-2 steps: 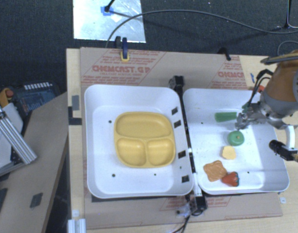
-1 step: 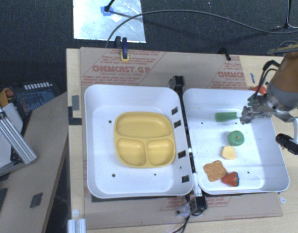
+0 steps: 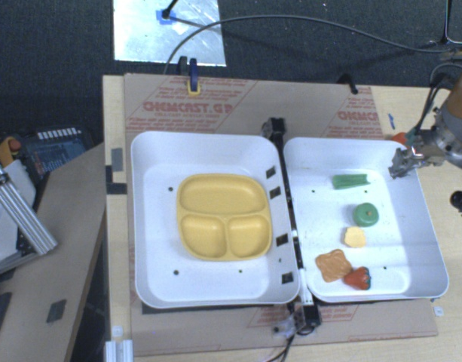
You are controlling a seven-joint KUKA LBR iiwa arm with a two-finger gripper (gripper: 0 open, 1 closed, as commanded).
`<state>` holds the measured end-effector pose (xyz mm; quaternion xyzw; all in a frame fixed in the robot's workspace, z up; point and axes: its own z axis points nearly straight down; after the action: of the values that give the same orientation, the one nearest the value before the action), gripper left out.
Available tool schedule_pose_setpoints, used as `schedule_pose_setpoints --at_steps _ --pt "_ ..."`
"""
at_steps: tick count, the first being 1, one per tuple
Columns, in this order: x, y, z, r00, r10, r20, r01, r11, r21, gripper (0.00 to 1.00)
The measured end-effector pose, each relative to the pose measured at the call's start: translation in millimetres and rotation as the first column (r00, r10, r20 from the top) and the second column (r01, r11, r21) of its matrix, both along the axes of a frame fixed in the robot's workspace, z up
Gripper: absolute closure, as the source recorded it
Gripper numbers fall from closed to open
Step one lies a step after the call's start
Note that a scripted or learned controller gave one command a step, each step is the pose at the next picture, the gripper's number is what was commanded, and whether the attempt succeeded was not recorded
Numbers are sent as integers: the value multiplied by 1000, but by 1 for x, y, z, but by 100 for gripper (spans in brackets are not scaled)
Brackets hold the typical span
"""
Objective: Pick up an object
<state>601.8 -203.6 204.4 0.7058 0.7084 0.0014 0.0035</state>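
Reading "CHEMCAST" in red letters, the brown board (image 3: 187, 105) lies under both white bins. The right bin (image 3: 411, 225) holds a green strip (image 3: 350, 180), a green round toy (image 3: 366, 215), a yellow piece (image 3: 355, 237), a toast piece (image 3: 333, 265) and a red strawberry (image 3: 358, 279); the left bin (image 3: 151, 202) holds a yellow tray (image 3: 221, 216). The gripper (image 3: 402, 163) hangs over the right bin's far right edge, holding nothing, too small to tell how wide.

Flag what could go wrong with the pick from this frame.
1. The red piece and the tan piece appear to touch in the right bin's near corner, so a grab there may take both or neither.
2. The yellow piece and the round green piece lie close, so fingers could nudge one.
3. The gripper sits at the bin's far rim and could clip it.
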Motion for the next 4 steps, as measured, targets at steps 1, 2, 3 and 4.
schedule_pose_setpoints --at_steps 1,2,3,4 --pt "1 0 11 1000 1 -3 -1 1000 2 100" --pt "7 59 22 1000 6 -4 -6 1000 4 100" --pt "17 112 12 1000 6 -5 -6 1000 4 100" --pt "23 168 5 1000 5 -6 -5 1000 4 100"
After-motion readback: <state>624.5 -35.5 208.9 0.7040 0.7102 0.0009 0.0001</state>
